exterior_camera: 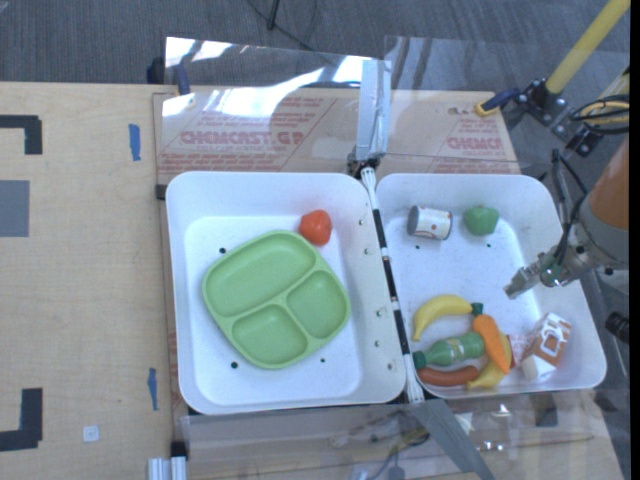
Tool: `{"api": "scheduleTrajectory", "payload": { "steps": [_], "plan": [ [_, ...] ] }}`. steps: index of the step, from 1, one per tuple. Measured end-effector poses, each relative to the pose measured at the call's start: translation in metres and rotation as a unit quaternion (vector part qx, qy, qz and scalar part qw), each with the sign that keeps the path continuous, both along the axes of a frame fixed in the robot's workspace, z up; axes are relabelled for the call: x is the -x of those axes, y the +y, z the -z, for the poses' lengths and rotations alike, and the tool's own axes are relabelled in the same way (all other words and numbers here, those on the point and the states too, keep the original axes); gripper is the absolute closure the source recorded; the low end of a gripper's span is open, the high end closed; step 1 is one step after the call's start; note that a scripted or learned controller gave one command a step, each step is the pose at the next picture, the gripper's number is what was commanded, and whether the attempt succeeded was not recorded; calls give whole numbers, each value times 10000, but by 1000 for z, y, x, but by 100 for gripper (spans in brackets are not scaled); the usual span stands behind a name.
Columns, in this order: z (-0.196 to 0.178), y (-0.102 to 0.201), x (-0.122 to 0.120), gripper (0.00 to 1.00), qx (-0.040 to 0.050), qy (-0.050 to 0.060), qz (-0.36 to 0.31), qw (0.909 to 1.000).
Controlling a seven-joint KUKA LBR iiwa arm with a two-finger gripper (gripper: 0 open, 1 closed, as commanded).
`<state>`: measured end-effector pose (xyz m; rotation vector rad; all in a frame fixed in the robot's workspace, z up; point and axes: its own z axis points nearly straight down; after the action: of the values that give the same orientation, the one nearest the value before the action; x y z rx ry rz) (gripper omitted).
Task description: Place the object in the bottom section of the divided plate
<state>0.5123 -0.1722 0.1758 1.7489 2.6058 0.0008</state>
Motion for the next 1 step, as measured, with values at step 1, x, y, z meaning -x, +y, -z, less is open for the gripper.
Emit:
{"api": "scheduleTrajectory", "payload": {
  "steps": [1],
  "plan": [
    [35, -8, 33, 100, -9, 14, -332, 9994]
  ]
}}
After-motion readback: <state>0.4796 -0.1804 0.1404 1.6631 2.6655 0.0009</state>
